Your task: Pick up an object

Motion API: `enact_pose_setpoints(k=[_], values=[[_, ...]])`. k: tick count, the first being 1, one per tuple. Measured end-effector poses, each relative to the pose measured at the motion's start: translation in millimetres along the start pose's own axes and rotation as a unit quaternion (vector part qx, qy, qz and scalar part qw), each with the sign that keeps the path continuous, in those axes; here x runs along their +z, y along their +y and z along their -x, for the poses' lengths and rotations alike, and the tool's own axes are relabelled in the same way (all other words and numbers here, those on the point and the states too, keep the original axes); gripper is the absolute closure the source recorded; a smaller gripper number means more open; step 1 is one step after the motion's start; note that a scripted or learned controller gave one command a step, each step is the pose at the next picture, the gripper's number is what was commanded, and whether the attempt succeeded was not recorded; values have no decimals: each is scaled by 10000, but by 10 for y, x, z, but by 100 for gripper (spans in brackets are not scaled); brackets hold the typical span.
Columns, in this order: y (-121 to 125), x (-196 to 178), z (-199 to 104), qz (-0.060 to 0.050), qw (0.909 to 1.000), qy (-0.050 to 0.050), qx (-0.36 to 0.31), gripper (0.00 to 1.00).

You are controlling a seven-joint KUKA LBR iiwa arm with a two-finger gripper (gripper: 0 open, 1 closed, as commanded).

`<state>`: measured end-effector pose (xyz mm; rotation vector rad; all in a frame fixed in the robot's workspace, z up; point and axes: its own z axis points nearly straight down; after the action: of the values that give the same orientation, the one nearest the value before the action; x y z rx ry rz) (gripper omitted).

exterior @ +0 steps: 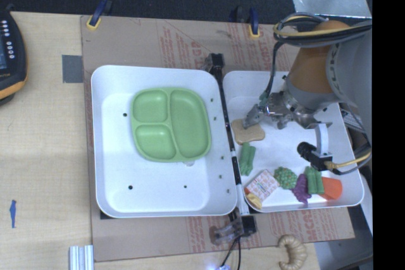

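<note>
- Camera view: two white bins are seen side by side on the desk (44, 155), over a sheet of cardboard (158, 41).
- The left bin (111, 196) is occupied by a green divided plate (171, 124), lying flat near its middle.
- The right bin (354, 196) is entered by the arm (323, 69) from the right.
- The claw (261, 112) is seen low over the bin's upper left part, just above a tan cookie-shaped piece (247, 133); whether the two touch cannot be told.
- How far the claw is open cannot be told, and nothing is seen held in it.
- A green pod (246, 159) lies just below the tan piece.
- Along the bin's lower edge are found a red-and-white packet (261, 186), green grapes (285, 177), a purple piece (302, 187), a green piece (312, 176) and an orange piece (333, 188), close together.
</note>
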<state>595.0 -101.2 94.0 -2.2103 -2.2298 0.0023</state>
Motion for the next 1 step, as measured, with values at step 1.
enact_pose_setpoints(k=[1], values=[[-1220,1,-48,5,10000,-10,49,0]])
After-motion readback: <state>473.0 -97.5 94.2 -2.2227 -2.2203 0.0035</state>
